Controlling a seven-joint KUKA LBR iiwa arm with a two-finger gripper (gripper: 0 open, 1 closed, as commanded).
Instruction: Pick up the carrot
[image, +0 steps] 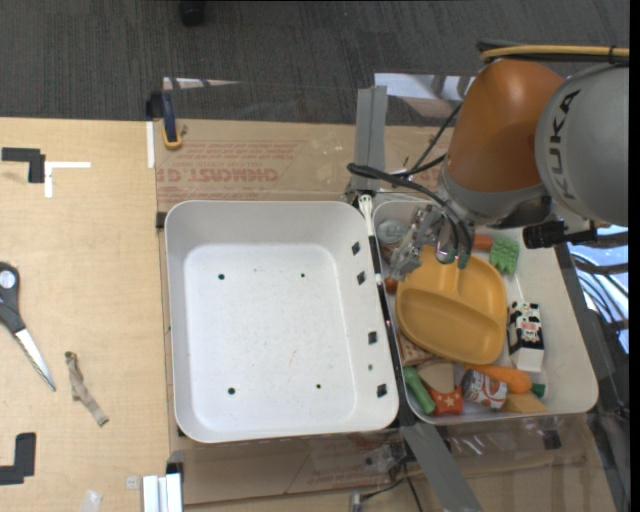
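Observation:
The carrot (506, 379) is an orange tapered piece lying near the front edge of the right bin (570, 330), just below a yellow divided plate (455, 312). My gripper (432, 248) hangs over the back left part of that bin, above the plate's far rim and well behind the carrot. Its fingers stand open with nothing between them. The arm's orange band and grey wrist hide the bin's back right corner.
Around the carrot lie a cow-patterned carton (527, 335), a green piece (418, 392), a red-and-white packet (450, 400) and a tan piece. A green toy (505, 255) sits by the arm. The left bin (180, 330) adjoins. Scissors (20, 335) lie on the bench at left.

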